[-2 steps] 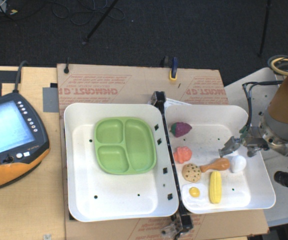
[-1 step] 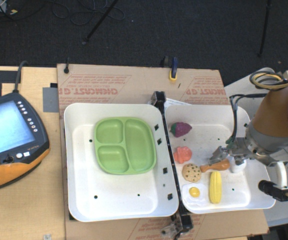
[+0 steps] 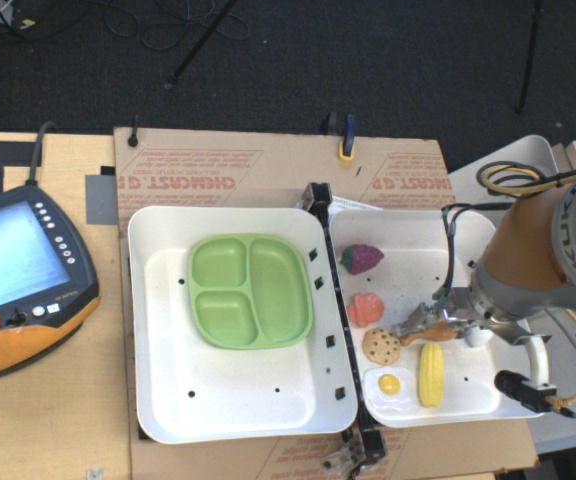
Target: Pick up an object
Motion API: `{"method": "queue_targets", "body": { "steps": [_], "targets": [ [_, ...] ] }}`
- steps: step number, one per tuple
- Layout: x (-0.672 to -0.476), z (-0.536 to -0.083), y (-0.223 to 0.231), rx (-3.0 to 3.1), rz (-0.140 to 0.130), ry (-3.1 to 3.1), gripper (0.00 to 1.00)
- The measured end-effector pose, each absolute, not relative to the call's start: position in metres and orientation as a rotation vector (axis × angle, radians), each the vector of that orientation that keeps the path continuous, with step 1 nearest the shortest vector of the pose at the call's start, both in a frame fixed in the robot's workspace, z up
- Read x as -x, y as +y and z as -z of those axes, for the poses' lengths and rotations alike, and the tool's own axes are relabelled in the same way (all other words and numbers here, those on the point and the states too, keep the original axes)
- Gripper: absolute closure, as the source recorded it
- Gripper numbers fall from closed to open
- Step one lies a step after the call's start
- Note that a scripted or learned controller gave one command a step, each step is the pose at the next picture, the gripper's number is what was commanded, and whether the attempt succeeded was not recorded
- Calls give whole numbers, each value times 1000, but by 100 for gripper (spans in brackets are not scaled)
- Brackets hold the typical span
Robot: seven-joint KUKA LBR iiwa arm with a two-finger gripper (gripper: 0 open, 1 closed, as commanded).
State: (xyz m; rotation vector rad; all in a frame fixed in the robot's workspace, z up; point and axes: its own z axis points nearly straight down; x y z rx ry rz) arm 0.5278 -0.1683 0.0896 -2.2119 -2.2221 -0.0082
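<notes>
Hand [image 3: 415,325] is hovering low in the right bin [image 3: 408,243], just beside the cookie [image 3: 380,345] and corn [image 3: 430,373] (its grip too blurred to make out).

A green divided plate [image 3: 249,291] with three compartments lies flat in the left white bin [image 3: 158,368], nearer that bin's right wall. A sheet of printed cardboard [image 3: 218,173] covers the desk [image 3: 28,408] beneath both bins and extends toward the desk's far edge. A yellow-and-blue clamp [image 3: 347,140] sits at the cardboard's far edge. A control pendant [image 3: 23,278] with a lit screen and orange casing rests at the desk's left edge. Black cables [image 3: 168,13] lie on the dark floor beyond the desk.
</notes>
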Motion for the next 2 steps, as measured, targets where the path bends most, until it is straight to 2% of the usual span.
{"method": "queue_targets", "body": {
  "steps": [1, 2],
  "targets": [
    [-530, -104, -172, 2226, 14, -2225, 100],
    [-526, -147, -170, 2222, -1, -2220, 100]
  ]
}}
